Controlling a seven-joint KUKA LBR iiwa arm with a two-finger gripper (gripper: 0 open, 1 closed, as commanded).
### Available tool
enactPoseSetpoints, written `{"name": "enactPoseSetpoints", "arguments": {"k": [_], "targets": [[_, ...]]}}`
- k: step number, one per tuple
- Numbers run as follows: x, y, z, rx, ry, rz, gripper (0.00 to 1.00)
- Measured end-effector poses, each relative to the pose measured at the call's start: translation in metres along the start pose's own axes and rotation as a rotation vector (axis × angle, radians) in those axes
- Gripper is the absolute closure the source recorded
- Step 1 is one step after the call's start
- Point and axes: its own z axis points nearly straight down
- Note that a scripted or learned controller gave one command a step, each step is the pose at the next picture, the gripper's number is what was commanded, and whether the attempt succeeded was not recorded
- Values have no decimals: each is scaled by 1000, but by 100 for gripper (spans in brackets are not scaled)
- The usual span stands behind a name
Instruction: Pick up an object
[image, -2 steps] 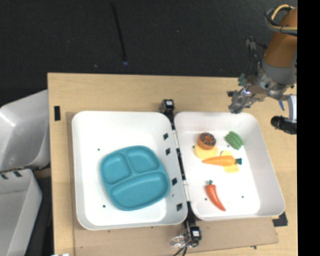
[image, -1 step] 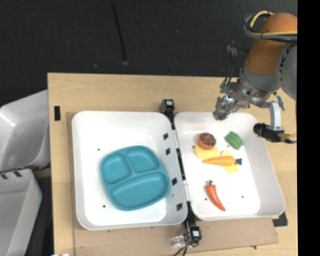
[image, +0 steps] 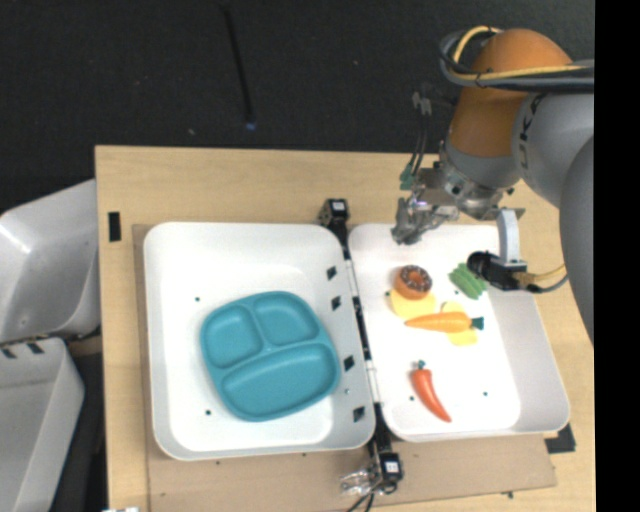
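White plastic frames everything here: two shallow bins side by side on the wooden counter (image: 120, 190). My gripper (image: 408, 228) hangs over the far left corner of the right bin (image: 530, 400), and from this slanted view I cannot tell whether it is open or closed; nothing visible sits in it.

The candidates all lie in that right bin, nearer than I am. A round orange piece with a dark top (image: 411, 281) is closest to me, with a carrot (image: 440, 322) just beyond it toward the near side, lying across a yellow piece (image: 462, 336). A green item (image: 466, 279) sits to the right beside a dark cable end, and a red chili pepper (image: 430, 392) lies apart, toward the near edge. The left bin (image: 160, 400) carries a blue divided plate (image: 268, 352).

My worry is the cluster: the carrot, yellow piece and round piece touch or nearly touch, so a descent there could nudge one aside or pinch two at once. The chili, lying alone, looks the safer target, though it is thin and could slip. The bin wall beside me is another likely snag.
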Motion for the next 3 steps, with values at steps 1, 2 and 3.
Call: {"name": "enactPoseSetpoints", "arguments": {"k": [1,2,3], "targets": [[49,-18,3,0,0,0,100],[100,-21,8,0,1,-1,100],[146,-33,11,1,1,0,100]]}}
